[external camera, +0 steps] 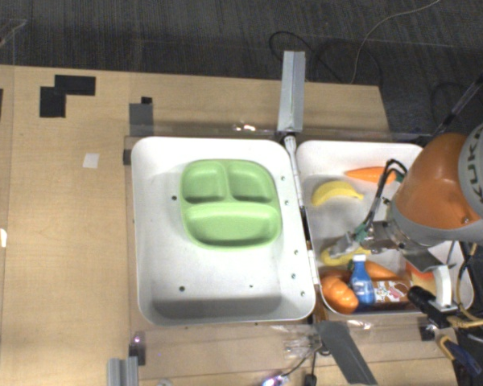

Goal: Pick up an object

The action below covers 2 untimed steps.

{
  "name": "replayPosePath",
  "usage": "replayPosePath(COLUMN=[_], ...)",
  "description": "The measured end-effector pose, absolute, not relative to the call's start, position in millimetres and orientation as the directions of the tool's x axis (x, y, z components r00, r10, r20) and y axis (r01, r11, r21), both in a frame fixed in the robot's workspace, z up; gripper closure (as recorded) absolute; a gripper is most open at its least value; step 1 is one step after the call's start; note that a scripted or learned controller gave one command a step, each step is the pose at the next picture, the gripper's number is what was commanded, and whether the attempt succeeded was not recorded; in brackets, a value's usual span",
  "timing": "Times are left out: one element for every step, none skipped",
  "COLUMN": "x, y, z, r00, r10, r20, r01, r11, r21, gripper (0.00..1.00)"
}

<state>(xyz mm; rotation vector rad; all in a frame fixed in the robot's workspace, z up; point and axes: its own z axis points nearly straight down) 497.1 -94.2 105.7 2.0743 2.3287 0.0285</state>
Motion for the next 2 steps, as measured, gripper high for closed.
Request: replayPosePath(x=[499.9,500.4], y=[-93.2,-93.1], z=[117.8,118.2], r00=[-0.116,-0.116], r10=[0.993,0.993], r20=[-0.005,-0.005], r01=[0.993,0.993], r11=[0.116,0.116], r21=[0.036,0.038], gripper=[1.00,0.00])
